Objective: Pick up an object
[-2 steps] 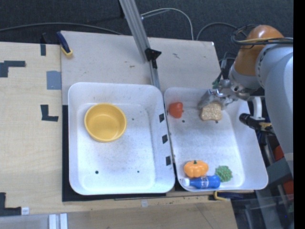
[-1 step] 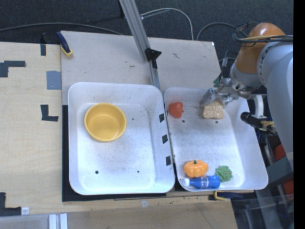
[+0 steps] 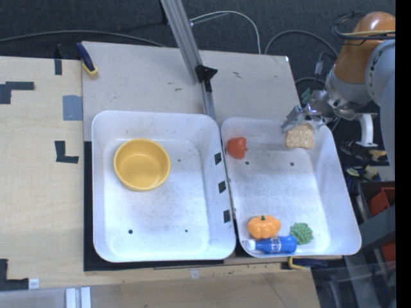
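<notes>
Currently I see the gripper (image 3: 302, 119) at the right bin's (image 3: 334, 191) two o'clock corner, fingers closed on a tan bread-like piece (image 3: 299, 137) that hangs just under them over the bin's rim area. A red tomato-like item (image 3: 237, 147) lies at the bin's ten o'clock. At its six o'clock edge an orange pumpkin (image 3: 264, 226) touches a blue bottle (image 3: 275, 244), with green broccoli (image 3: 300, 233) just beside at their three o'clock. The left bin (image 3: 109, 236) holds a yellow bowl (image 3: 142, 164) at its nine o'clock.
</notes>
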`<state>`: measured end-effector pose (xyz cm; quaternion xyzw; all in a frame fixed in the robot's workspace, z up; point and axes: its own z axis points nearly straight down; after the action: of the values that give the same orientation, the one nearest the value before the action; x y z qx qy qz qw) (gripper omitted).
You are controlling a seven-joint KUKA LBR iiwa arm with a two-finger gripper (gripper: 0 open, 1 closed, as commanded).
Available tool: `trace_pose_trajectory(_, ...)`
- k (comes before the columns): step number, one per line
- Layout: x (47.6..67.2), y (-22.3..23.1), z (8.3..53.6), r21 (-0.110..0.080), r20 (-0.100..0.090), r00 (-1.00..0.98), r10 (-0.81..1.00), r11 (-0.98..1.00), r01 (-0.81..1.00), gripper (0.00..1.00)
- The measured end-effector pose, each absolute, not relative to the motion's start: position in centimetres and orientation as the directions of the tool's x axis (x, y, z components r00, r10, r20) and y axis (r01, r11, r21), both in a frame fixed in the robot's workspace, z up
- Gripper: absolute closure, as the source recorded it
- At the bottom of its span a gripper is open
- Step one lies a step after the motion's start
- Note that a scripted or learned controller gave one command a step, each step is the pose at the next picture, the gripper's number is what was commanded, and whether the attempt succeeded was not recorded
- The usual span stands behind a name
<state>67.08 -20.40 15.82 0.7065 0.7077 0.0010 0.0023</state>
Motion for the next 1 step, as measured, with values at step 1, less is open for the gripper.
trace_pose_trajectory(1, 67.22, -20.36, 21.2, 0.005, -0.002, -0.002, 1.0, 0.002, 1.0, 1.0)
